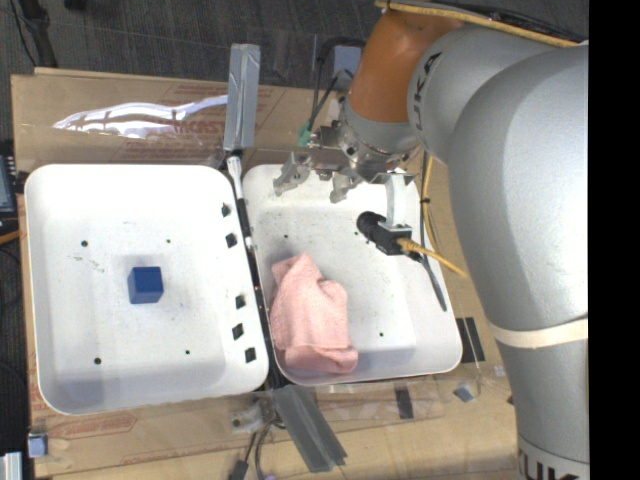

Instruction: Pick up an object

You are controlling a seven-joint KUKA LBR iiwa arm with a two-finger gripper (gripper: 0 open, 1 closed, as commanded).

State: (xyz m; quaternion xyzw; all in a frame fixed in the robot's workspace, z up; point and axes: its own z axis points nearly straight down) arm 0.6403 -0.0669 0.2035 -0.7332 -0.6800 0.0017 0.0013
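cardboard-covered surface (pixel 120 118) carries two white bins. pink cloth (pixel 312 315) lies crumpled in the right bin (pixel 440 338), near side; blue cube (pixel 146 284) sits in the left bin (pixel 60 198). end effector (pixel 318 176) hovers above the right bin's far edge, grip state unclear.

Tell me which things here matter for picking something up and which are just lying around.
Part of the job:
- gripper, at the far end of the right bin
- pink cloth, in the right bin
- blue block, in the left bin

Just lying about:
- cardboard sheet under the bins
- clear plastic strip on the cardboard
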